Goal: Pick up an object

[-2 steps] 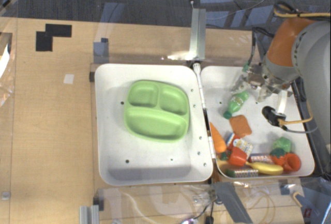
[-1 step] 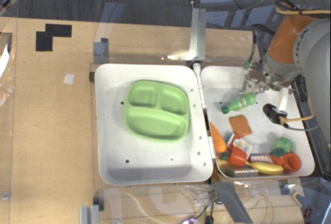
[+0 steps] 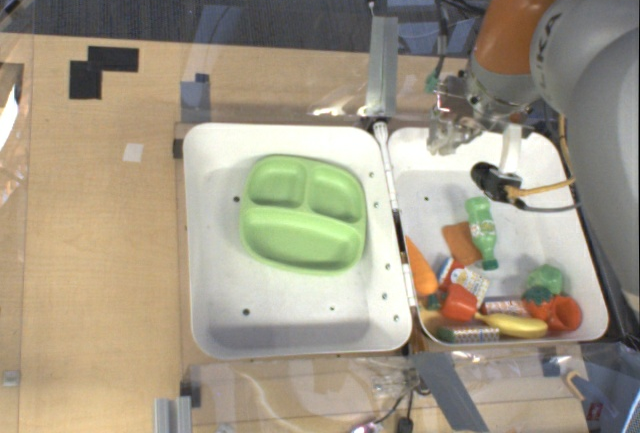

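I have the gripper (image 3: 452,133) hanging over the back of the right bin (image 3: 590,261), well apart from the toys; I cannot tell how it is set, as it is too small and blurred. My worry is a miss: the toys lie packed at the bin's front, touching one another, so a descent could nudge two at once or close on nothing. In that bin, forward of the gripper, I see a green bottle (image 3: 482,229), a carrot (image 3: 421,267), a red cup (image 3: 459,303), a banana (image 3: 511,324) and more. The left bin (image 3: 215,321), beside it, holds a green tray (image 3: 301,212).
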Controlling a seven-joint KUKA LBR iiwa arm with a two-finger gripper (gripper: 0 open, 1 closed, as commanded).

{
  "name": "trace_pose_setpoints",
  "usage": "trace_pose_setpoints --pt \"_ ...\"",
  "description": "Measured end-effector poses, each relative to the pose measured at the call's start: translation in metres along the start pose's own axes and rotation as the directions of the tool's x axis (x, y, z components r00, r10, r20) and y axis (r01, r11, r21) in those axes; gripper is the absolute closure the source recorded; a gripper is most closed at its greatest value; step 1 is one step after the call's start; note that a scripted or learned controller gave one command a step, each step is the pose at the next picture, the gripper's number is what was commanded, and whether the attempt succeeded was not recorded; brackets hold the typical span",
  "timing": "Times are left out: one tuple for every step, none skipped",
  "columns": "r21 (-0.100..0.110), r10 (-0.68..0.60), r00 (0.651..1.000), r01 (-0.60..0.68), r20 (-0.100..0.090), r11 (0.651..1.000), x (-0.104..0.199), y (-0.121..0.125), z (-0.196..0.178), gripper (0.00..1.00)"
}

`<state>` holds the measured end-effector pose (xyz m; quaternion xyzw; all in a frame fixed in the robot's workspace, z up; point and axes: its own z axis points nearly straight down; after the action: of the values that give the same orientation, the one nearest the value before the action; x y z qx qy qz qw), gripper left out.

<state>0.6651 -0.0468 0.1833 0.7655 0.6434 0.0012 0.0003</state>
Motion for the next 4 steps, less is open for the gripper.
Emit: trace_pose_setpoints --pt "-0.001 -0.34 0.94 0.34 0.002 0.94 -0.065 0.017 -0.054 1.0" --pt "0.004 -0.126 0.992 0.126 0.0 0.992 -0.077 -0.063 -0.016 1.0" --pt "-0.001 -0.17 0.985 0.17 0.002 0.985 -0.11 -0.007 -0.069 1.0" --pt "0.0 -0.171 0.985 0.171 0.002 0.985 -0.11 -0.007 -0.069 0.0"
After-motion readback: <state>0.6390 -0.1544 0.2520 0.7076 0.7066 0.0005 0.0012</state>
